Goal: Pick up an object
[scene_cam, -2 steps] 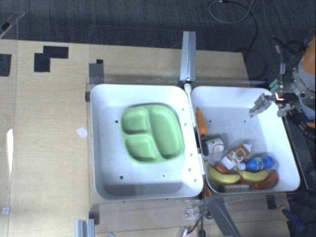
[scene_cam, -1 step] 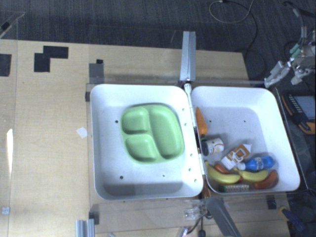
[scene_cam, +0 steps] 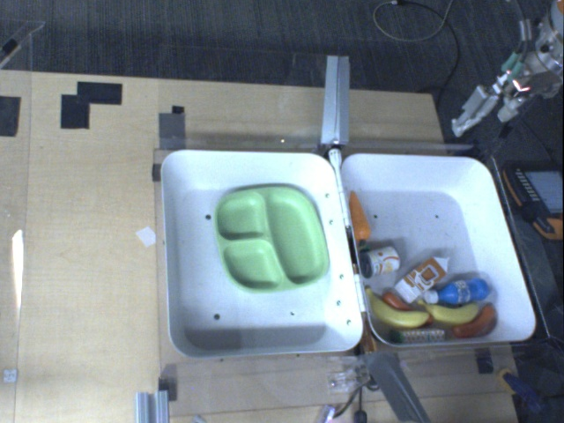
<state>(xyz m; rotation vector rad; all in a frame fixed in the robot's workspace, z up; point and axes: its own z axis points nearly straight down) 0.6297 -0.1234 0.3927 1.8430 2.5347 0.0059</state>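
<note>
While the end effector (scene_cam: pixel 487 104) hangs spread and empty, a smooth green compartmented plate (scene_cam: pixel 270 236) lies apart.

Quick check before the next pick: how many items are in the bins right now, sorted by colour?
Green: 1, the divided plate in the left bin
Yellow: 2, bananas
Orange: 1, carrot
Red: 1, piece under the bananas
Blue: 1, bottle
White: 2, can and carton
Total: 8

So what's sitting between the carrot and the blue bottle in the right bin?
In the camera view, between the carrot and the blue bottle lie a small can and a white-and-brown carton.
</note>
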